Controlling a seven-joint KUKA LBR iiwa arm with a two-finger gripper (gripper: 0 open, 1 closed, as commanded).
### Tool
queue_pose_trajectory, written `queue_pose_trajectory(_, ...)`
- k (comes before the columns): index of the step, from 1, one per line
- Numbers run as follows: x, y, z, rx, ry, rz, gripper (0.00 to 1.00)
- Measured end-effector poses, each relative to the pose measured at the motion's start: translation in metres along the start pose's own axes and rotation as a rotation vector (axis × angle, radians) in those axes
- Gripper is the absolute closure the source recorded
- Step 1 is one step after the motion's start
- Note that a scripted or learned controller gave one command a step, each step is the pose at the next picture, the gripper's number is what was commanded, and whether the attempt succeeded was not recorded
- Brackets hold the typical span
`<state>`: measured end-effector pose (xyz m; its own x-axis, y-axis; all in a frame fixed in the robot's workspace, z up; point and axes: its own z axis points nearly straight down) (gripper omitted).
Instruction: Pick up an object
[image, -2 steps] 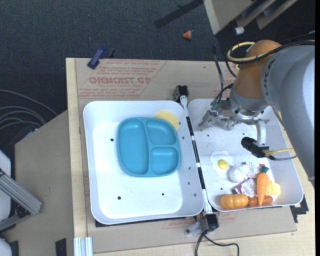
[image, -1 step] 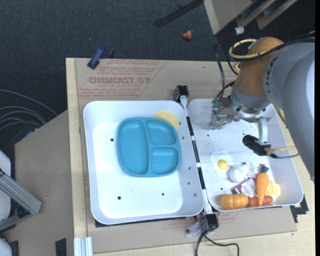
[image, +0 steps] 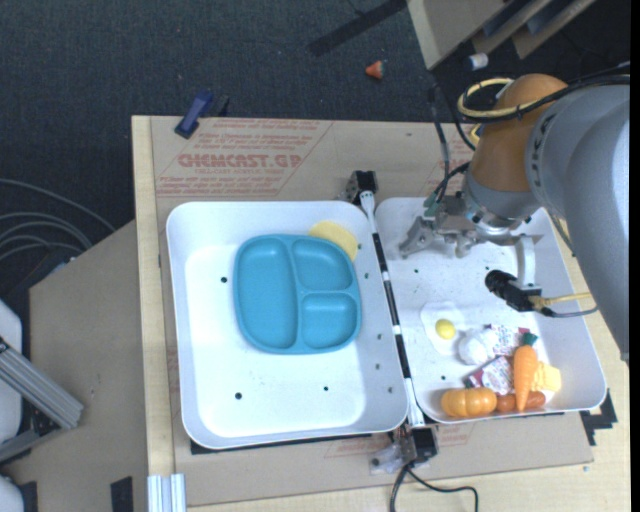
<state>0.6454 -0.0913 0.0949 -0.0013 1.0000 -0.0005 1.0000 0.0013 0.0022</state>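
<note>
While the grey arm's two-finger gripper (image: 437, 238) hangs splayed and grasping nothing over the right white bin (image: 585, 350), toy food lies near that bin's front corner: orange plastic carrot (image: 523, 368), fried egg (image: 441, 327).

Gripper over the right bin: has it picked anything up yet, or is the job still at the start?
Nothing looks done yet. The gripper hangs over the far end of the right bin with nothing between its fingers. The toy carrot, fried egg and other play food lie at that bin's near end, apart from it. Left: move over one item, close on it, lift.
</note>
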Motion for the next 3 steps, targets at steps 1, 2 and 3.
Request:
queue_pose_trajectory(1, -0.004, -0.081, 0.011, 0.005, 0.002, 0.002, 0.00)
queue_pose_trajectory(2, -0.002, -0.040, 0.010, 0.002, 0.001, 0.001, 0.00)
queue_pose_trajectory(3, -0.017, 0.021, 0.010, 0.001, 0.000, 0.000, 0.00)
